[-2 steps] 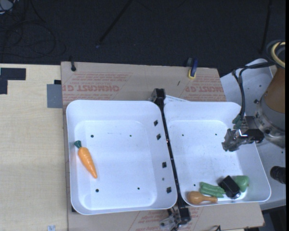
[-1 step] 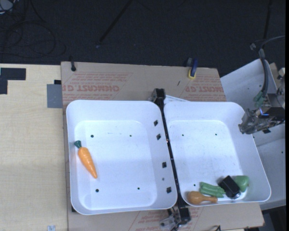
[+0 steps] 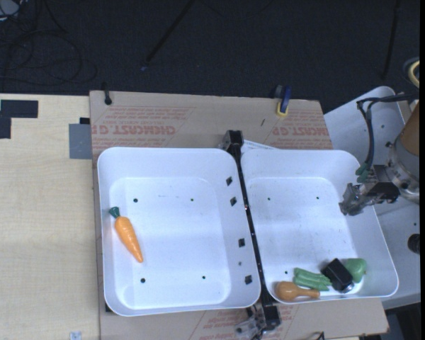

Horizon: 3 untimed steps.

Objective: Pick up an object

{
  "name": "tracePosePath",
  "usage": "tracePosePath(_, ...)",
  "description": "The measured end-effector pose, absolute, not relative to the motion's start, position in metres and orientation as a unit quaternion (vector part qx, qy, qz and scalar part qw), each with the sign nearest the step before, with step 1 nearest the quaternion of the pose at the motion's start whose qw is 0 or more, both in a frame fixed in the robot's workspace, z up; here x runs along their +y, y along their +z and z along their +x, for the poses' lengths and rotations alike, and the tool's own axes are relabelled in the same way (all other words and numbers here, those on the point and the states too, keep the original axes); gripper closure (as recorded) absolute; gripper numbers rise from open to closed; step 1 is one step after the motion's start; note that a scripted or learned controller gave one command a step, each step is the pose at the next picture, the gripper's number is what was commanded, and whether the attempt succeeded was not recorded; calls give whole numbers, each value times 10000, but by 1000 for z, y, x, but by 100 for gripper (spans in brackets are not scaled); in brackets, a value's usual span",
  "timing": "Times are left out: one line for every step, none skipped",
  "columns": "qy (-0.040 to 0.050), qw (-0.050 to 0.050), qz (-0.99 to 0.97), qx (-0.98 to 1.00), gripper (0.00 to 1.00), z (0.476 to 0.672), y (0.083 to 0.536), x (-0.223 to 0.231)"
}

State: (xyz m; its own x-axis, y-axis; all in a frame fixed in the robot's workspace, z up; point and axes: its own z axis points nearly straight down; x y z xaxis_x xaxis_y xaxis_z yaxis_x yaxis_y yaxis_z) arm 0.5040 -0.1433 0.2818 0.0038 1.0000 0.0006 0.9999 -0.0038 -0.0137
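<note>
An orange toy carrot (image 3: 129,237) with a green top lies near the left wall of the left bin (image 3: 166,163). In the front right corner of the right bin (image 3: 297,163) sit a black block (image 3: 338,274), a green pod-shaped toy (image 3: 312,280), a light green piece (image 3: 355,266) and an orange gourd-shaped toy (image 3: 295,291), all close together. My gripper (image 3: 352,202) hangs over the right bin's right rim, well behind that cluster, and nothing shows in it.
A black divider with clips (image 3: 242,218) runs between the two bins. Both bins rest on a cardboard sheet (image 3: 198,122). A blue and yellow clamp (image 3: 283,101) stands at its back edge. Cables trail from the arm (image 3: 404,168) at the right.
</note>
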Motion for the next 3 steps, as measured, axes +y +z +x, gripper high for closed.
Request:
tracePosePath(-23, -20, -7051, -7091, 100, 488, 372, -94)
tracePosePath(-13, -23, -7067, -7075, 100, 476, 439, -104)
tracePosePath(42, 48, -7087, -7055, 100, 475, 330, -146)
